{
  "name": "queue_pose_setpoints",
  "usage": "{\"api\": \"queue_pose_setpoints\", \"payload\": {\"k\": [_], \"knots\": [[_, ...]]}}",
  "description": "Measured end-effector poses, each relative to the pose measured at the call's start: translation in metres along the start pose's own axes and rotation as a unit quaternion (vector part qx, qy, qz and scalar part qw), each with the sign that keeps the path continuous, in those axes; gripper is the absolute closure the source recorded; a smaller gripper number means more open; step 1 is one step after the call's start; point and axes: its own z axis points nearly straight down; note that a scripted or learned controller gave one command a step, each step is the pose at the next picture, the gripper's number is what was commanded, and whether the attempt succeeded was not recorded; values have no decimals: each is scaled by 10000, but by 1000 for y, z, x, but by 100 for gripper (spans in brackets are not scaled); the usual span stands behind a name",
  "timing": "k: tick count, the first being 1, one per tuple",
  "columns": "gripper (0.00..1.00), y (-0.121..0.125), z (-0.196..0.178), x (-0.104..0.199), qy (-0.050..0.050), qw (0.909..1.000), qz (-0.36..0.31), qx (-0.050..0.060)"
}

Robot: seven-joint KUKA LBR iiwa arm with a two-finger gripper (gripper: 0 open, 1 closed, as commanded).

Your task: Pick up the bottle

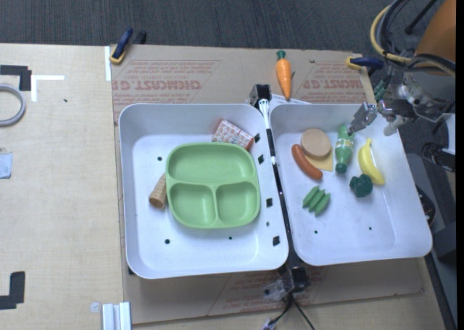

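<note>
Looking down on the two bins, we find the bottle [344, 152] lying in the right bin [362, 238], toward its 12 o'clock side, a small green thing with a pale cap end. A round sandwich [317, 143] sits touching it at its 9 o'clock, with the sausage [306, 162] beyond that, and the banana [371, 164] lies just beside it at 3 o'clock. Broccoli [361, 186] rests near its 5 o'clock and the green pods [315, 200] farther off at 7 o'clock. Our gripper [377, 112] hangs at the bin's upper right rim, roughly 1 o'clock from the bottle and above it, apart from it; whether it is released or clenched we cannot tell from this slant, and nothing shows in its grasp. We judge the task barely begun: the bottle rests on the bin floor, ungrasped. What is left is the approach down over the bottle, the closing on it, and the lift. The neighbours crowd close, so we expect little room on either side. The left bin [138, 241] with its green tray [213, 185] plays no part.
</note>
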Motion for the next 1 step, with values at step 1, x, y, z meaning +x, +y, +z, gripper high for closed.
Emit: {"api": "queue_pose_setpoints", "payload": {"k": [1], "knots": [[100, 1, -10, 0, -9, 10000, -11, -8]]}}
